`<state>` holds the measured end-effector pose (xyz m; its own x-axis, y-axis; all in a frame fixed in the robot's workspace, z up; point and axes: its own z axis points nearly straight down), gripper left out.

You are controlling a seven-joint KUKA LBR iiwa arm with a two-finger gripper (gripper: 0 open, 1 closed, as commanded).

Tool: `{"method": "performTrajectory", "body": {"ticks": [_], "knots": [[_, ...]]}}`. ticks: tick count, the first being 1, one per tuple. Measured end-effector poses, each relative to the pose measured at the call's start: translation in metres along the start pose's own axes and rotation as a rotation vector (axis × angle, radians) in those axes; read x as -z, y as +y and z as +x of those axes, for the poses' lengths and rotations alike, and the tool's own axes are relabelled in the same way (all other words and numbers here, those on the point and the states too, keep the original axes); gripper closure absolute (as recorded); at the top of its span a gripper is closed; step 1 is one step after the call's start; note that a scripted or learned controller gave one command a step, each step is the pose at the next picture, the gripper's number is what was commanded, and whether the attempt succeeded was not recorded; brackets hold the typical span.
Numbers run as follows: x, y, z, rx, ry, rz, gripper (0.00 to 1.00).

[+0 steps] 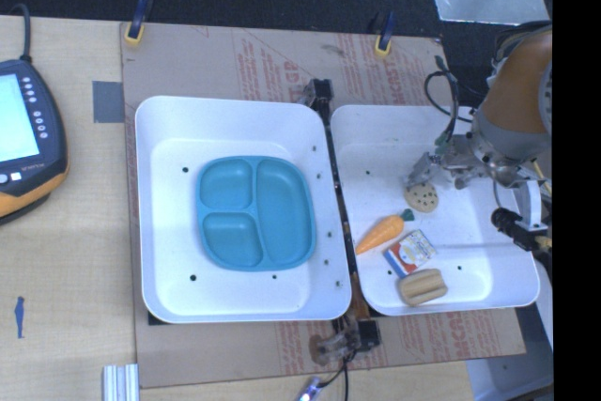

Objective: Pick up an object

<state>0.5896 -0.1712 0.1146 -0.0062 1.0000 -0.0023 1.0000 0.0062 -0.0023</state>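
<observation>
— Looking at the right bin, what lay there?

— A round tan cookie with dark specks lay near the bin's middle, toward the table's right edge. An orange carrot with a green top, a small printed carton and a tan bread roll lay nearer the front edge.

— And the hand?

— It hung just beside the cookie; whether it was open or closed, I could not tell. A blue divided plate sat in the left bin.
</observation>
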Motion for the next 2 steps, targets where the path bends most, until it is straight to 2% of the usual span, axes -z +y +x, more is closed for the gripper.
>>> {"method": "performTrajectory", "body": {"ticks": [1, 2], "knots": [[-0.023, 0.009, 0.031, 0.0, 0.001, 0.002, 0.0], [-0.022, 0.063, 0.027, -0.002, 0.003, 0.0, 0.0]]}}
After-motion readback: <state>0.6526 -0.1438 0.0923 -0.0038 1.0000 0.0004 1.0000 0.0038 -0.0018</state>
